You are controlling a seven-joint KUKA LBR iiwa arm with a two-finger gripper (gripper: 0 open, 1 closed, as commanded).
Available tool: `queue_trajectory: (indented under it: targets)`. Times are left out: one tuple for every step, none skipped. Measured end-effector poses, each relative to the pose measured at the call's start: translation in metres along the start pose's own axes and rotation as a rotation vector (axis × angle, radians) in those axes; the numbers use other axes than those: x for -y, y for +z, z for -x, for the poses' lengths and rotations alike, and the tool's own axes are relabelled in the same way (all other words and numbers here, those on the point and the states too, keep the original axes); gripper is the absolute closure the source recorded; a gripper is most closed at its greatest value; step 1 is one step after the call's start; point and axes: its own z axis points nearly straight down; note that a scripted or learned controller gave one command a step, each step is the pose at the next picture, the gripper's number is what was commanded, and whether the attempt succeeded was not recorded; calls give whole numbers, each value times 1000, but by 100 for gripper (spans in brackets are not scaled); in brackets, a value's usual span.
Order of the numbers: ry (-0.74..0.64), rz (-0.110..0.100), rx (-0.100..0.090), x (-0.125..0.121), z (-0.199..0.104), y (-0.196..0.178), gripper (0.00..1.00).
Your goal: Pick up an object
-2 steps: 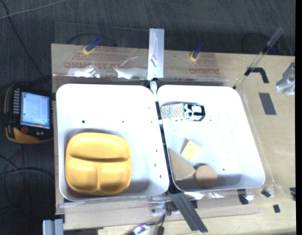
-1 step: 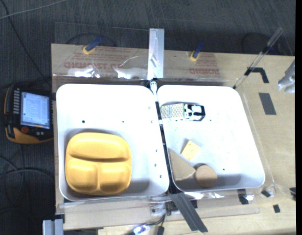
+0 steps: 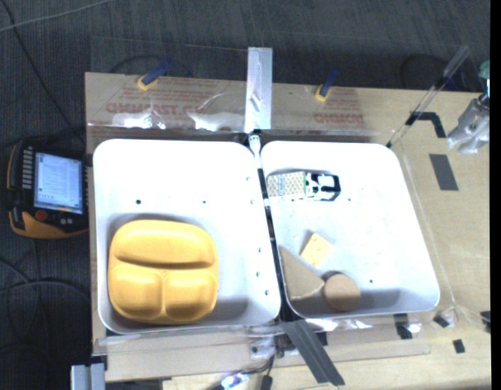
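Two shallow white bins sit side by side on the wooden bench (image 3: 445, 242). In the left bin (image 3: 153, 169), a big yellow moulded plastic piece with rounded lobes (image 3: 162, 270) fills the near-left corner, almost touching the near wall. Over to the right bin (image 3: 396, 218): a flat packet with a pale dotted pattern and a black-and-white end (image 3: 303, 185) lies by the far-left corner, close to the divider. Nearer the front, a small pale-yellow square block (image 3: 316, 249) lies tilted, and just beside it a brown cardboard-coloured wedge (image 3: 300, 276) rests against the near-left corner. Touching that wedge's right side is a round tan cork-like cylinder (image 3: 342, 292), right up at the near wall. At the bench's far-right edge there is a pale, blurry bit of hardware (image 3: 471, 130), possibly the gripper, well apart from both bins; whether its fingers are spread or pressed together I cannot tell.
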Motion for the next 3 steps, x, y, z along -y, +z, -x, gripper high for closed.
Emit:
queue_trajectory:
  targets:
    - [28,0,2,-67,-18,32,100]
    - [-10,-1,1,-28,-24,57,100]
    - [-37,2,2,-108,-26,-1,100]
